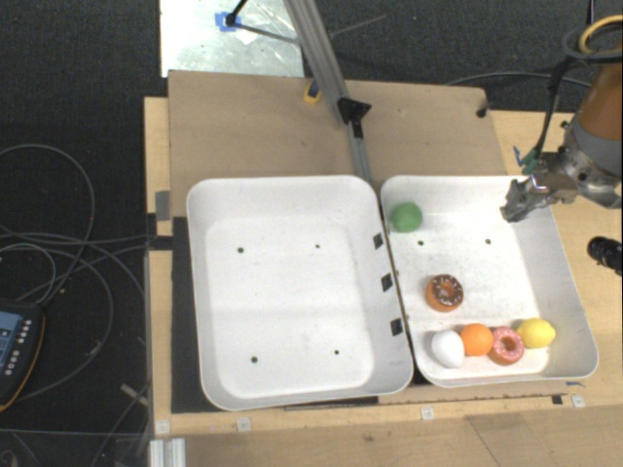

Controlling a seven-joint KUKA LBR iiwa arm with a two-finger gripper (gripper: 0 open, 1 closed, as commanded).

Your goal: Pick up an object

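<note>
The right bin (pixel 545 261) holds several small things: a green ball (pixel 406 217) at its far left corner, a chocolate doughnut (pixel 445 292) in the middle, and along the near wall a white egg (pixel 448 348), an orange (pixel 477 340), a pink doughnut (pixel 506 345) and a yellow lemon (pixel 536 334). My gripper (pixel 519 205) hangs over the far right corner of this bin, well apart from all of them, with nothing seen in it.
The left bin (pixel 224 212) lies beside the right one, joined by black clips (pixel 385 282). A grey pole (pixel 321 47) slants over the bench's back. Cables and a pendant (pixel 15 343) lie on the floor at the left.
</note>
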